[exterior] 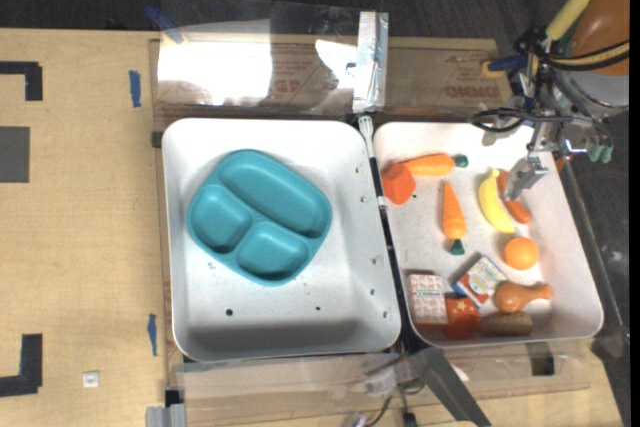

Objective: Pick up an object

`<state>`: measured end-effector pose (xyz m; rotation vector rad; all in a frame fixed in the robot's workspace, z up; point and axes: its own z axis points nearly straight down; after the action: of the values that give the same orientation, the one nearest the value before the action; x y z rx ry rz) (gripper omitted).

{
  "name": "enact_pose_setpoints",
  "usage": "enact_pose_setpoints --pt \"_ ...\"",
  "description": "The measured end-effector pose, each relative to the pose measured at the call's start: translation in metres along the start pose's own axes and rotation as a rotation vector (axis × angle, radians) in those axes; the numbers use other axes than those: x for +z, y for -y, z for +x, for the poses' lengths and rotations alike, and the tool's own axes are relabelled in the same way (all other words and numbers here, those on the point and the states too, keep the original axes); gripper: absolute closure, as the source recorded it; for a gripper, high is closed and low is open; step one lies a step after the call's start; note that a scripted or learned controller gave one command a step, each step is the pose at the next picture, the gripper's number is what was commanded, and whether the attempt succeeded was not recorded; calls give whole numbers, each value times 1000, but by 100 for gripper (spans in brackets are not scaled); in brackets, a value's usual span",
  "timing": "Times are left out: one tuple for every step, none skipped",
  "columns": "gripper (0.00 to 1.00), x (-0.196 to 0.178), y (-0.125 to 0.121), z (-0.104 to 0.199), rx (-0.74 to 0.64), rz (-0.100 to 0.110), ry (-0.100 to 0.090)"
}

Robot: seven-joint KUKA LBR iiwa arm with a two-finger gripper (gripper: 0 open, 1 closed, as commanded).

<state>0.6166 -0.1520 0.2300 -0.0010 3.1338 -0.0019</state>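
- Yellow toy banana (491, 202), a curved plastic piece, lies in the right-hand shallow white bin (585, 255), toward its upper right, its long axis running roughly up and down the bin.
- Claw (522, 183) hangs right over that corner, its tip just beside the banana on the right, above a small red-orange piece (517, 211) that touches the banana's lower end.
- Whether the claw is spread or pinched, I cannot tell from here; nothing visibly sits in its grip.
- My guess is the banana is the likeliest target: it lies immediately left of the claw, and a grip across its narrow width would suit its up-and-down lie.
- Near it: a round orange fruit (520, 253) just below, a small orange carrot (453, 213) to the left, a longer carrot (431, 165) and an orange-red block (398, 183) further left.
- Along the bin's lower edge sit small printed boxes (430, 293) and a brown drumstick-shaped toy (520, 295).
- Left-hand white bin (200, 310) holds a teal divided tray (260, 215), well apart from the arm.
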Motion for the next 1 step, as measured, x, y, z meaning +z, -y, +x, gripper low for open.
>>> enact_pose_setpoints --pt "0 132 -16 26 -90 -3 -8"
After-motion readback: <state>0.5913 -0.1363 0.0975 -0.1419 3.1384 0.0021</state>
